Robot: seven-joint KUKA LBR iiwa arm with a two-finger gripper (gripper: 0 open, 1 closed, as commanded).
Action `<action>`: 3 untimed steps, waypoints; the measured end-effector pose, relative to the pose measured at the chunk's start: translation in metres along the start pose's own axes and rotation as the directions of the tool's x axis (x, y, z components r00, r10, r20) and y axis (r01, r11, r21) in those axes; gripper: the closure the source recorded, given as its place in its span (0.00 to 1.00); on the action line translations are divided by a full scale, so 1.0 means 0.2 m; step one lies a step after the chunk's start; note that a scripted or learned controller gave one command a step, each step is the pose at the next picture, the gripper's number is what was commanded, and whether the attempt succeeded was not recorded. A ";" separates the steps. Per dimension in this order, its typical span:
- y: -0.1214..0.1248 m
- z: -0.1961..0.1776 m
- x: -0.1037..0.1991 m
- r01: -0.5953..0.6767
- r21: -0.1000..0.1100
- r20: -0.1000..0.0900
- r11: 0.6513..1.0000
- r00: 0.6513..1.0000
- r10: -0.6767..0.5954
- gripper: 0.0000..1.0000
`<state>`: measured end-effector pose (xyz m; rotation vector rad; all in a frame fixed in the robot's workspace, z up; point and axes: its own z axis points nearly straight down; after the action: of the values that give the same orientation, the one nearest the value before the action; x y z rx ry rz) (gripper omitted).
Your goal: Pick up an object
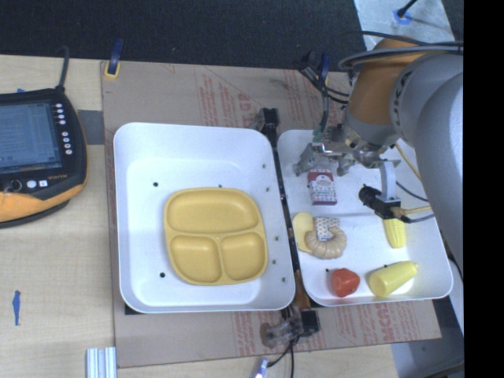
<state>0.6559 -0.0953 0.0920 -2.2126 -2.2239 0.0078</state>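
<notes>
Hidden: the grey arm (pixel 429 124) is cut off at the right and covers the far right corner of the right bin (pixel 429 294).
Tool (pixel 321 166): over the far left of the right bin, just above a small red-and-white packet (pixel 322 188); how far open I cannot tell, nothing seen held.
Right bin: packet, ring-shaped pastry (pixel 326 239), red tomato (pixel 343 282), corn cob (pixel 394 231), yellow piece (pixel 391 278).
Left bin (pixel 138 172): yellow divided plate (pixel 215 235).
Worktop (pixel 47 290): tablet controller (pixel 35 152) at the far left.

Yellow divided tray (pixel 215 235), left bin (pixel 134 164), teach pendant (pixel 35 152)
</notes>
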 end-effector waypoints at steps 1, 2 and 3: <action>0.00 0.00 -0.01 -0.001 -0.001 0.000 1.000 1.000 0.001 0.00; 0.00 0.00 0.01 0.000 0.001 0.000 1.000 1.000 0.000 0.00; 0.00 0.00 0.00 -0.001 0.000 0.000 1.000 1.000 0.001 0.00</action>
<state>0.6560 -0.0958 0.0921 -2.2143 -2.2225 0.0072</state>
